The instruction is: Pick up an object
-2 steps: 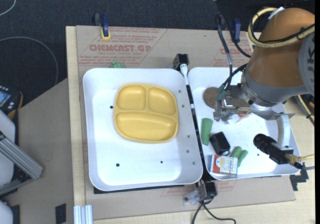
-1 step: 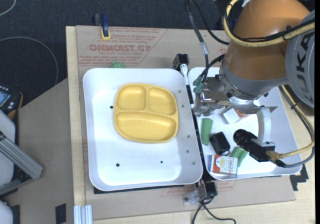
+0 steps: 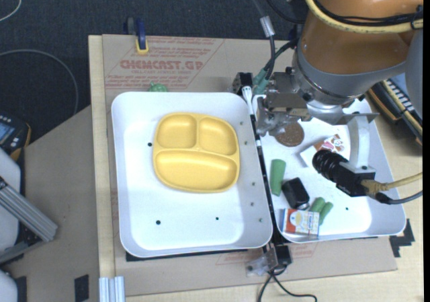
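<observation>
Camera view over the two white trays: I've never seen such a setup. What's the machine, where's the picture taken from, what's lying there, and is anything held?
This is one picture, taken by a fixed camera above the bench, looking down at a slant. The big grey and orange shape at the upper right is a robot arm. The metal part at its end is its gripper, the tool for grasping. It hangs over the upper left corner of the right shallow white bin, close to a brown round disc. That bin also holds a green cylinder, a small black block, two small green pieces and a small colourful carton. The left shallow white bin holds a yellow plastic plate with three compartments. I cannot tell whether the gripper holds anything.
</observation>
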Controlling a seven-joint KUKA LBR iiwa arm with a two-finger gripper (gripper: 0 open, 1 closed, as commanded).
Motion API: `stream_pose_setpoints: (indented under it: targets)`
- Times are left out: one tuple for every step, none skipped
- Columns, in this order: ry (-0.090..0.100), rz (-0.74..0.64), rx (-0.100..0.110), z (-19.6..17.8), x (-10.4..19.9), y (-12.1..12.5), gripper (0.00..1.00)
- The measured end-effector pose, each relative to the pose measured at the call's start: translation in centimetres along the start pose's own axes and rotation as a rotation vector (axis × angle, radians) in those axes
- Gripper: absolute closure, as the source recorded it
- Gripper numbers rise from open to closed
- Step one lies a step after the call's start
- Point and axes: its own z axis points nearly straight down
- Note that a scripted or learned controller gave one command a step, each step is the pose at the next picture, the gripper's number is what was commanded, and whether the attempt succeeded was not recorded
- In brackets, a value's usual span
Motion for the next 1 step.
stream_pose_setpoints:
  targets:
    - [0.001,-0.001,-0.001,-7.87,4.0,0.07,1.0]
